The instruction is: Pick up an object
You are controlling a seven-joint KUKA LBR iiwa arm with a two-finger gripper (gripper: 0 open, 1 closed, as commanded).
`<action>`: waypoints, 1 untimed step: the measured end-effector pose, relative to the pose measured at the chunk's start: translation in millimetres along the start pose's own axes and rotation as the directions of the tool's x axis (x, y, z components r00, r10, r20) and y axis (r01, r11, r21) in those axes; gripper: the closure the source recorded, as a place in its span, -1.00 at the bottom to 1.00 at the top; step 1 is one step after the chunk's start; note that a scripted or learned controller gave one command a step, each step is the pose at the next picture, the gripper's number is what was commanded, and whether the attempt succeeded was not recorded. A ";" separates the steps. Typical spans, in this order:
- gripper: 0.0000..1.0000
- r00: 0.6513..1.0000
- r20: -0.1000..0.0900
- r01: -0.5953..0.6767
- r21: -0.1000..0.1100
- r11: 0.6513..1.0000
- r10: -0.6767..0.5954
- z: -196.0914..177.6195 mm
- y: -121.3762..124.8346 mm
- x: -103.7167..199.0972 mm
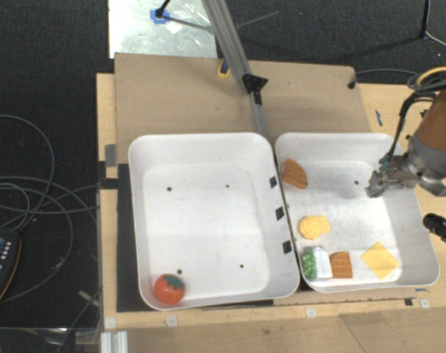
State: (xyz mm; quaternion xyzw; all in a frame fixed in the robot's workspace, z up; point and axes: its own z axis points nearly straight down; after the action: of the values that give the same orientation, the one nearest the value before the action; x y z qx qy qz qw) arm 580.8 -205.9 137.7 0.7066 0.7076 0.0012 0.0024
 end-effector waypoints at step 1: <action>1.00 1.000 0.001 0.002 -0.001 1.000 -0.002 -44.2 4.2 -2.9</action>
State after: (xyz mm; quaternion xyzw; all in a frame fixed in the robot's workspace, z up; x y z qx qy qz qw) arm 584.7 -208.7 181.9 0.7059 0.7083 0.0014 0.0029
